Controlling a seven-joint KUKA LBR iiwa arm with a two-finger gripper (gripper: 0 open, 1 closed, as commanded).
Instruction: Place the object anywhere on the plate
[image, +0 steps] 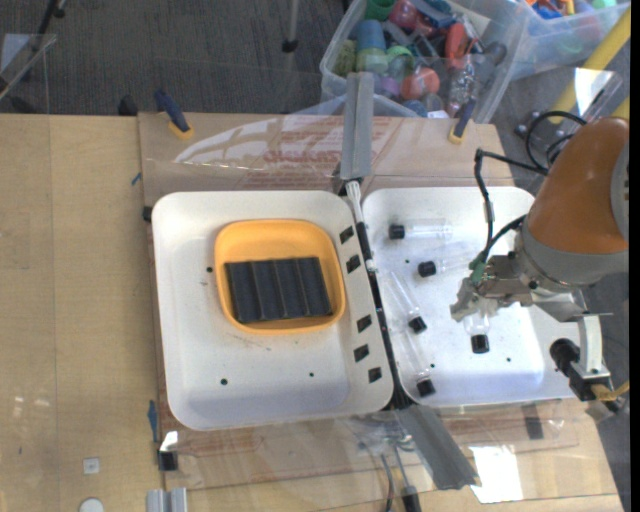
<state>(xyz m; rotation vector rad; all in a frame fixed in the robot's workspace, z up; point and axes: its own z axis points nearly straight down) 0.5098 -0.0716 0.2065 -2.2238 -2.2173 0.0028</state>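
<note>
Gripper low in right bin, centre-right of frame; finger state cannot be told. Black ridged object already on orange plate, left bin. Risk: blind grasp among clear tubes comes up empty.

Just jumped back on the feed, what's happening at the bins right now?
The grey arm with the orange band is reaching into the right white bin, its gripper low among several clear plastic tubes with black caps. Whether it has grasped one can't be made out. In the left white bin sits the yellow-orange plate, bearing a black ribbed rectangular block. None of the tubes is on the plate yet.
</note>
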